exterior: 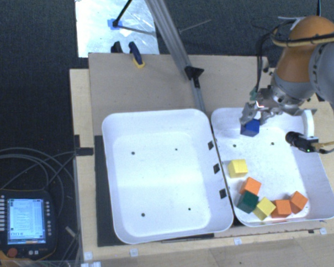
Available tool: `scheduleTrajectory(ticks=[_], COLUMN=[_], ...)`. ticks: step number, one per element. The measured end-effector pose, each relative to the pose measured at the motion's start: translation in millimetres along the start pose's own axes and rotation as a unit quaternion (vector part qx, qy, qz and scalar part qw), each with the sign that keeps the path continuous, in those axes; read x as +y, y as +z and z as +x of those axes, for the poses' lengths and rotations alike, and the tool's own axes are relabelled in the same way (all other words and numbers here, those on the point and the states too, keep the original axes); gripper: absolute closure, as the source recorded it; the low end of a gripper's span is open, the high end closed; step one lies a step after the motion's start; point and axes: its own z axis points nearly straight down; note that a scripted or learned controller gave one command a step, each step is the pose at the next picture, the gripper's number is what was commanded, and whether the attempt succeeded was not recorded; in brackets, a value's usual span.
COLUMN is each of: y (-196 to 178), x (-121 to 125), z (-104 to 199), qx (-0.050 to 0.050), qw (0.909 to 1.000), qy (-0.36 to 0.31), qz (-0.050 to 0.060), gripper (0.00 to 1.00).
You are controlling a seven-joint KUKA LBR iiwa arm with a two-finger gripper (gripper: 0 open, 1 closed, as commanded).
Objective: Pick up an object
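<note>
1. The bench point(154, 86) is a tan board that carries two shallow white bins side by side.
2. The left bin point(115, 160) has only small dark dots on its floor.
3. The right bin point(318, 179) holds all the blocks.
4. The arm point(307, 52) reaches in from the right, its orange band above the wrist, and ends over the far part of the right bin.
5. The gripper point(253, 116) points down, and its fingers are clamped on a blue block point(250, 127), which sits between them near the far left corner of the right bin; whether the block touches the floor or is raised off it cannot be told.
6. A yellow block point(237, 167) lies alone near the bin's left wall, well apart from the gripper.
7. Nearer the front edge is a cluster: an orange block point(251, 185), a green block point(248, 201) touching it, and a second yellow block point(265, 208) just beside the green one.
8. Two more orange blocks point(290, 204) lie side by side at the right of the cluster, close to the front wall.
</note>
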Motion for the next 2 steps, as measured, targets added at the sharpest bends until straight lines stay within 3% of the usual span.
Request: scheduleTrajectory(ticks=[1,2], y=[-50,-64], x=[2,-2], z=[0,53], qx=[0.0,0.001], qw=[1.0,1.0], qy=[-0.001,-0.003], qz=[0.0,0.002], gripper=[1.0,1.0])
